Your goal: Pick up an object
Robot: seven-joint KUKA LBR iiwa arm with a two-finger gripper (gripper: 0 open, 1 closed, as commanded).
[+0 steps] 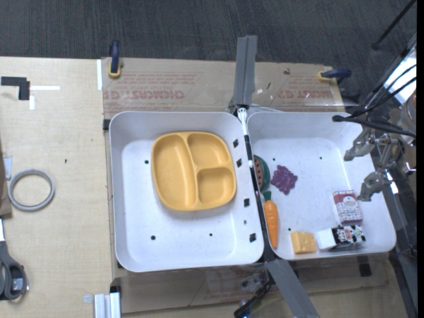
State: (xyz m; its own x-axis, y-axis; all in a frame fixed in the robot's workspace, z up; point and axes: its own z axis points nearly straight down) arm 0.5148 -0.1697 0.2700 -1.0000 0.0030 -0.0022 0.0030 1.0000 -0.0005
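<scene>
A pale wood-grain counter (53,244) fills the left and near part of the scene, and beyond its far edge lies dark grey carpeted floor (165,12). Two shallow white bins sit side by side on a sheet of brown cardboard (172,88) that is held at its far edge by two clamps, one at the left (115,58) and one at the right (334,75). The left bin (132,244) carries a yellow divided plate (194,171) lying flat toward its far half. The right bin (318,144) holds the loose things: a green and brown round piece (261,173) against its left wall, a carrot (271,222) just near of that along the same wall, a purple bunch of grapes (284,179) a little to the right, a yellow cheese wedge (304,242) by the near wall, a black and white item (344,236) just right of the cheese, and a small red and white carton (347,207) far of that. The tool (368,167) hangs over the right bin's right rim, apart from every object; whether it is open or closed I cannot tell. On the counter at far left lie a grey tape ring (30,189) and, nearer, scissors (12,277).
</scene>
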